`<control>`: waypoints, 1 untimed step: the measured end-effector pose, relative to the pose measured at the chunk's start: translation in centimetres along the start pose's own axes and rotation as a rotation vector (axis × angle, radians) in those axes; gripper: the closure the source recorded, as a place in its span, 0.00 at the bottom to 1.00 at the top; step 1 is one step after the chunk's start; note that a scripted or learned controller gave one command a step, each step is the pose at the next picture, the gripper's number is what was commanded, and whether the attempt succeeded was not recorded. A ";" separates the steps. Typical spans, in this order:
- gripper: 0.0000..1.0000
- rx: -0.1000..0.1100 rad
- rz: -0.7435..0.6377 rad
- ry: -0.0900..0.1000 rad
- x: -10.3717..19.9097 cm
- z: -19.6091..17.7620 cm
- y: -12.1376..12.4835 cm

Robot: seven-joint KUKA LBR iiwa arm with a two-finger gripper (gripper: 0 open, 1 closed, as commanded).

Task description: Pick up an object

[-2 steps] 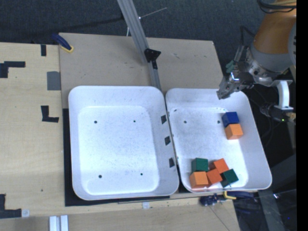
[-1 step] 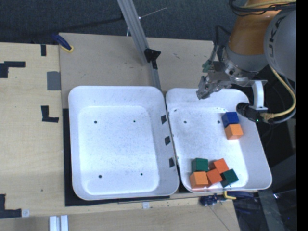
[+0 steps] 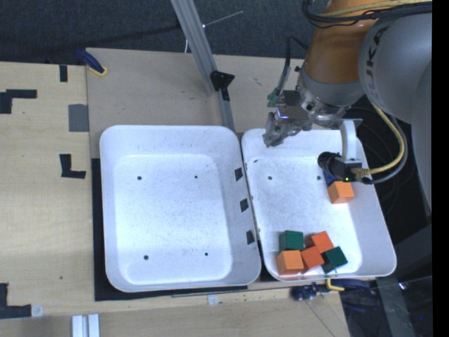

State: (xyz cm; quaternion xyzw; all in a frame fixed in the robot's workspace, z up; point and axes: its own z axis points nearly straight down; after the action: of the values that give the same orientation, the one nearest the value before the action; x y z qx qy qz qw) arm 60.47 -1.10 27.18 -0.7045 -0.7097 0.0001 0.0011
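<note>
Five blocks lie in the right bin (image 3: 261, 209): a cluster (image 3: 309, 251) at its near edge and one orange block (image 3: 341, 192) apart. We find the gripper (image 3: 279, 133) above the far rim, well away from them; its tip is too blurred to read. Descending here, it would probably strike the rim.

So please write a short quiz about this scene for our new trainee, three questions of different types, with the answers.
1. True or false: the left bin holds green blocks.
2. Multiple choice: the single orange block lies (A) in the left bin, (B) by the right wall of the right bin, (C) on the bench outside the bins.
3. Fill in: the cluster of blocks at the near end of the right bin has orange and ____ pieces.

Key
1. False; no blocks lie there.
2. B
3. green

Extra note: the pincer hangs over the far left corner of the right bin.
</note>
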 end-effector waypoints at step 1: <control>1.00 0.000 0.000 0.000 5.5 0.0 -0.2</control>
State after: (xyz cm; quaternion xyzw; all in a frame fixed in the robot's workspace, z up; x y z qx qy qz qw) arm 60.22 4.45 27.14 -0.7044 -0.7098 0.0000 0.0009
